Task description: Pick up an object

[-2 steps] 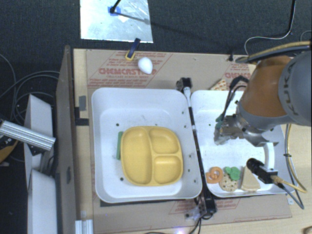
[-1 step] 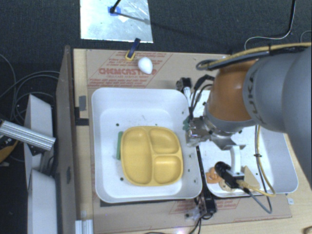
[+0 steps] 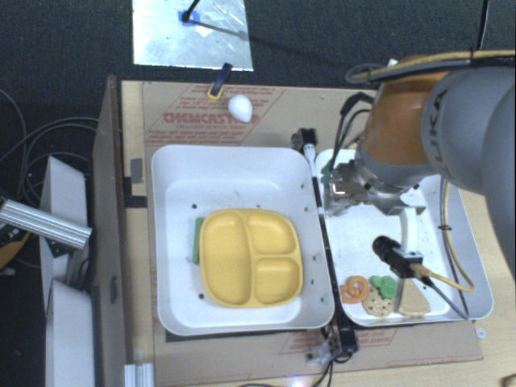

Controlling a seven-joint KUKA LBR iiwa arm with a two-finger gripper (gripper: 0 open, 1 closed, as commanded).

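Cardboard [image 3: 201, 115] covers the bench under two white bins, and near its far edge we see a white egg [image 3: 239, 107]. Filling the left bin [image 3: 173, 184] is a yellow divided tray [image 3: 250, 256]. At the right bin's [image 3: 476, 297] near edge we find an orange ring [image 3: 353, 289], a green piece [image 3: 384, 284], a cookie [image 3: 376, 302] and a tan wedge [image 3: 414, 301]. Above that bin's far half, the arm [image 3: 435, 119] hides the gripper.

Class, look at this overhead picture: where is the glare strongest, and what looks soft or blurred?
Camera view: the strongest glare sits on the shiny foil sheet beyond the bench; the left white bin is evenly lit, its yellow tray casting only a faint shadow; the arm, nearest the lens, looks soft-edged.
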